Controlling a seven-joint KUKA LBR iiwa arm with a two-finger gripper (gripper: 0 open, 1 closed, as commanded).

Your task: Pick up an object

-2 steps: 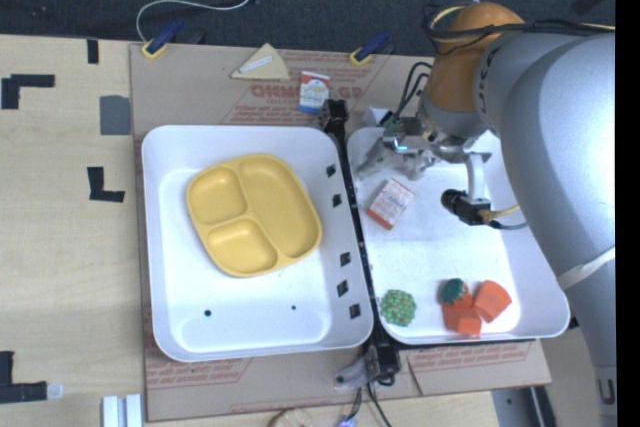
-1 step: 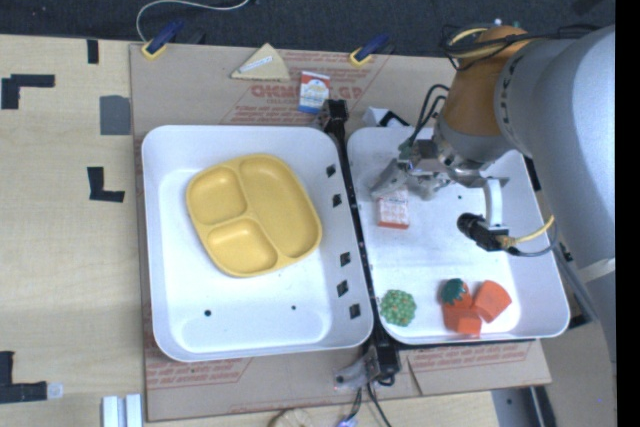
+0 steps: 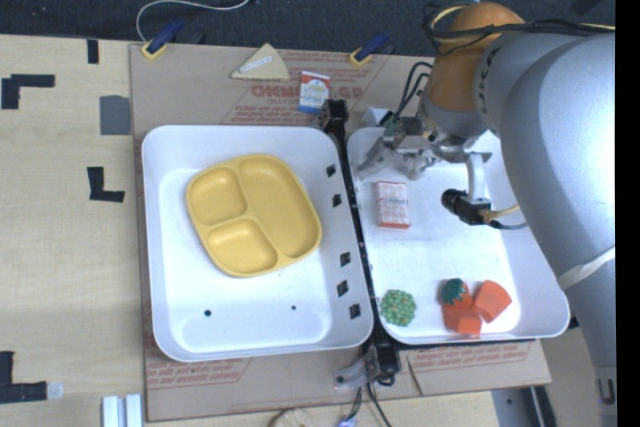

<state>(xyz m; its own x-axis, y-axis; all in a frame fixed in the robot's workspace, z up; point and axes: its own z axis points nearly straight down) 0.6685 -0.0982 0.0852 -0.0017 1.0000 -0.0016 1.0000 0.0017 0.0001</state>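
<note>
Two shallow white plastic bins sit side by side on a cardboard-covered bench (image 3: 200, 75). Left bin (image 3: 170, 245), centre-left of the frame: one yellow three-compartment plastic tray (image 3: 253, 213), lying flat toward the upper part. Right bin (image 3: 520, 265), centre-right: one small white packet with red print (image 3: 392, 205), flat in the upper half; one green knobbly ball (image 3: 399, 307) near the lower edge; one small teal piece (image 3: 455, 290) and two orange blocks (image 3: 478, 306) clustered at lower right, touching one another. One grey arm with an orange band (image 3: 470, 45) enters from the right; its gripper (image 3: 405, 147) hangs over the upper left of the right bin, just above the packet. Finger spacing: cannot tell. One small red-and-white carton (image 3: 314, 92) stands on the cardboard above the bins.
</note>
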